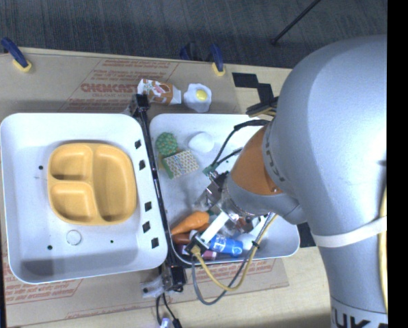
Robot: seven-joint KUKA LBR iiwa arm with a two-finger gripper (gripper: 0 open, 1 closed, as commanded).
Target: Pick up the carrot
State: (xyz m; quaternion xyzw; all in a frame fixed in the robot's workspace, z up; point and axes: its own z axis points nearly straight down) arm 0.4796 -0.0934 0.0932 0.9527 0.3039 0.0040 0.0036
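Cardboard-covered bench point(87, 80) bears 2 white bins point(19, 183) over dark carpet point(121, 12).

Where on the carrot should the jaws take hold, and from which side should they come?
Probably the thick middle of the carrot, coming from above, jaws across its width. It lies flat and long in the right bin, near the left wall, with the gripper close at its right end.

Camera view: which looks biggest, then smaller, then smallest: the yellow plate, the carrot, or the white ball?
1. yellow plate, by far the largest.
2. carrot, partly hidden near the end effector, so its full length is unsure.
3. white ball, smallest.
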